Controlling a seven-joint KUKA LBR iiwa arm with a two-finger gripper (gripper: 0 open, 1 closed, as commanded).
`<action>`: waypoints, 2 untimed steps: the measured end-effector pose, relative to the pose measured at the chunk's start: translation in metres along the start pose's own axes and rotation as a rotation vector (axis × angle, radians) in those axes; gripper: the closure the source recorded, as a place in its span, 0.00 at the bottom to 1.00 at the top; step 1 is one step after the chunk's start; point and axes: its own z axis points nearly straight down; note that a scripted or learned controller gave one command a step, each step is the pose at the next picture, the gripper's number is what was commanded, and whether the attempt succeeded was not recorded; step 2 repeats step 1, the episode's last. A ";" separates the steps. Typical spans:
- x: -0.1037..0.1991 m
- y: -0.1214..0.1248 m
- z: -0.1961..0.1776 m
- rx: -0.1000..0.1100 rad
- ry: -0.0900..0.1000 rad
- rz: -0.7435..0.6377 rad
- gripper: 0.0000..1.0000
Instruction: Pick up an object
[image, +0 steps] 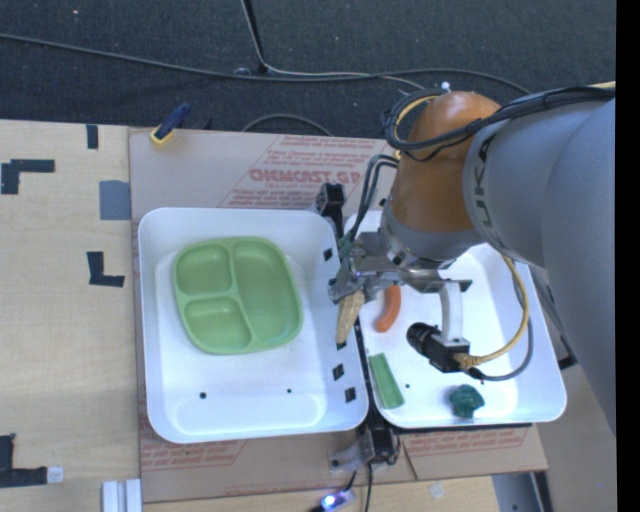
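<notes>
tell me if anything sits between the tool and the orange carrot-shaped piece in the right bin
Nothing visible does. The tool hangs over the divide between the two white bins, and the orange carrot-shaped piece lies just to its right on bare bin floor. The green flat stick and dark teal lump lie nearer the front, off that line.

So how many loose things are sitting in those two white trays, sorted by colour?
Green: 3, the divided plate in the left bin, plus the flat green stick and the dark green lump in the right bin
Orange: 1, the carrot-like piece
Tan: 1, the thin piece by the divide
Total: 5
</notes>
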 end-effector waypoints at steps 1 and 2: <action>0.049 0.005 0.011 0.002 -0.001 0.000 1.00; 0.049 0.005 0.011 0.002 -0.001 0.000 1.00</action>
